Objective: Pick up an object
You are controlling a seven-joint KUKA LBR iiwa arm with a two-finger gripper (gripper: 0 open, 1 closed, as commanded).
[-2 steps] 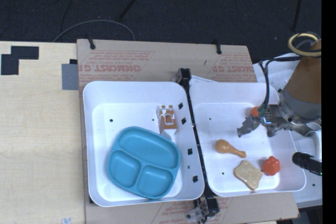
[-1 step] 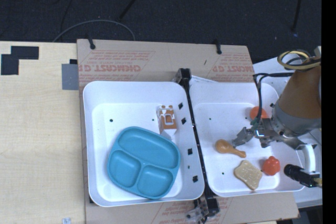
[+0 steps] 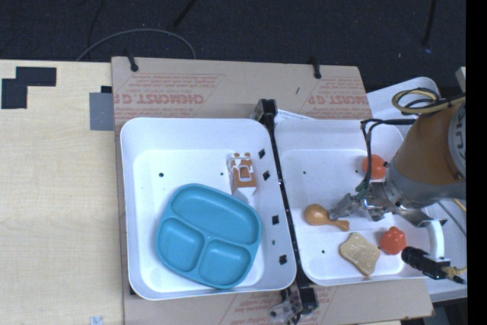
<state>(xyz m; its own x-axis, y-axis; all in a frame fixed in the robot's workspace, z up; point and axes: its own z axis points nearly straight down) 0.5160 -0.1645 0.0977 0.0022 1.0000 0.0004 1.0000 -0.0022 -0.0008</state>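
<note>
The gripper [image 3: 351, 203] hangs low in the right bin [image 3: 319, 144], its fingers slightly spread and closed on nothing, tips just beside the drumstick [image 3: 326, 215]. That tan, glossy toy lies on the bin floor with its long axis nearly level across the view, round end to the left and narrow end toward the gripper. Beyond it are a bread slice [image 3: 360, 253], two red-orange fruits [image 3: 392, 240], the left bin [image 3: 144, 156] with a blue divided plate [image 3: 208, 234], the pale wooden bench [image 3: 53, 209] and a dark floor behind.
</note>
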